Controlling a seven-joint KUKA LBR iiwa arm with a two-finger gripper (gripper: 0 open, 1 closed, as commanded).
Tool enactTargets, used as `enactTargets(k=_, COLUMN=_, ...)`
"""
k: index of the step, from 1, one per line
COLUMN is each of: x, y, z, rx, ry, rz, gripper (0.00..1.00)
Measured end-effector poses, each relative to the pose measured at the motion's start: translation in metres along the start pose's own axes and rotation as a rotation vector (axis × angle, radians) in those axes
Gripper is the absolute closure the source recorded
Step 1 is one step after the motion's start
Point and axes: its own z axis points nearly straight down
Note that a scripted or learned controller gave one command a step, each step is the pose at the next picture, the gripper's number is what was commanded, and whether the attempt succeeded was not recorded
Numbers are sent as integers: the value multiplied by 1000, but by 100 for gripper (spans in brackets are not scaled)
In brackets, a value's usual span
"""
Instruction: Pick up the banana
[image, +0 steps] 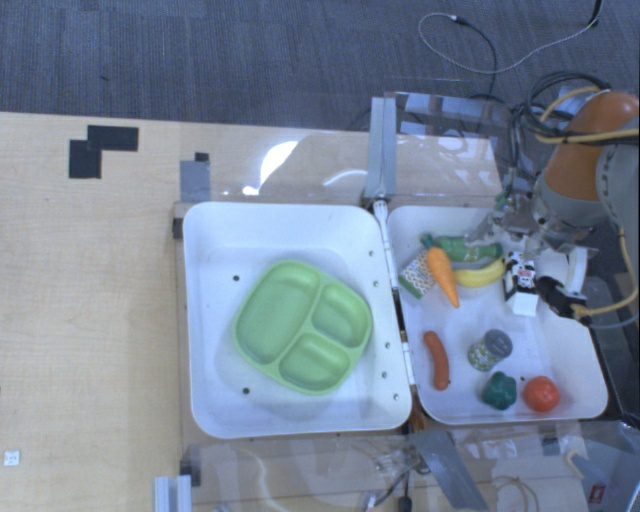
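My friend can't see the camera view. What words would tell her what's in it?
A grey and orange robot arm reaches over the right white bin, its gripper near a banana lying beside a carrot. The left white bin holds a green divided plate.

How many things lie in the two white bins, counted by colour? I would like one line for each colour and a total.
Green: 3, the divided plate, the leafy vegetable and the dark green piece
Orange: 1, the carrot
Yellow: 1, the banana
Red: 2, the sausage and the tomato
Grey: 1, the can
Mixed colours: 1, the small packet
Total: 9
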Motion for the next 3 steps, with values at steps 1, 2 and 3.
enactTargets(k=1, x=11, y=-31, z=3, rx=-4, ry=-5, rz=58, gripper=0)
enactTargets(k=2, x=4, y=-29, z=5, rx=10, ry=3, rz=-14, gripper=0)
enactTargets(k=3, x=29, y=-20, z=-32, rx=53, ry=5, rz=78, gripper=0)
